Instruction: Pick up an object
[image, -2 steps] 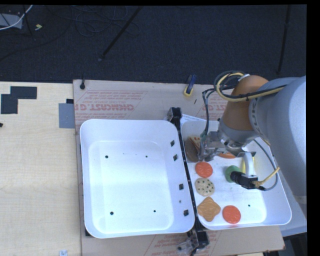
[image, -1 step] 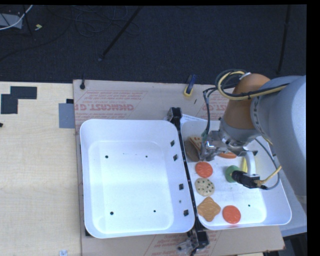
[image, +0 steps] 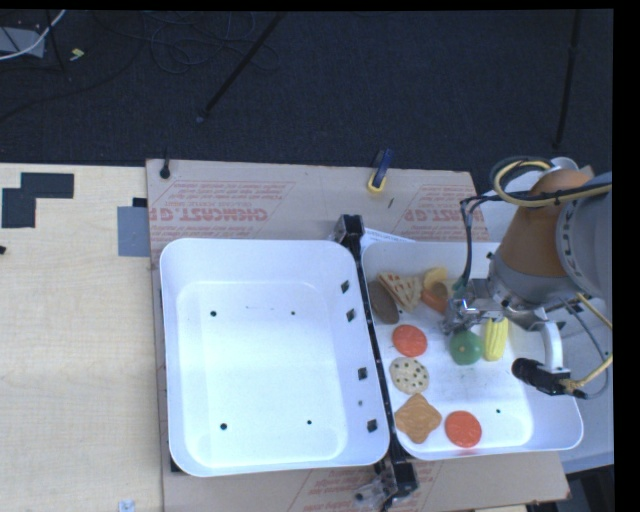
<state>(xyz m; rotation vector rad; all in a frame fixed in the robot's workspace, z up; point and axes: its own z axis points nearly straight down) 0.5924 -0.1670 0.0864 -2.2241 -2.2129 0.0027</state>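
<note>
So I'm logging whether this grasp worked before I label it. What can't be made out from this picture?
- Gripper: its tip is a small dark cluster under the wrist in the camera view; too small to tell its state.
- Green object: touching the gripper or just below it, unclear.
- Yellow object: shape too blurred to identify.
- Brown piece: partly in shadow by the right bin's left wall.

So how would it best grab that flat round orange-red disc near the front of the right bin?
Probably from straight above, with the fingers across the rim of the flat round orange-red disc. It lies flat, with bare floor of the right white bin to its right and front; the tan waffle-like piece crowds its left, so closing front to back seems safest.
</note>
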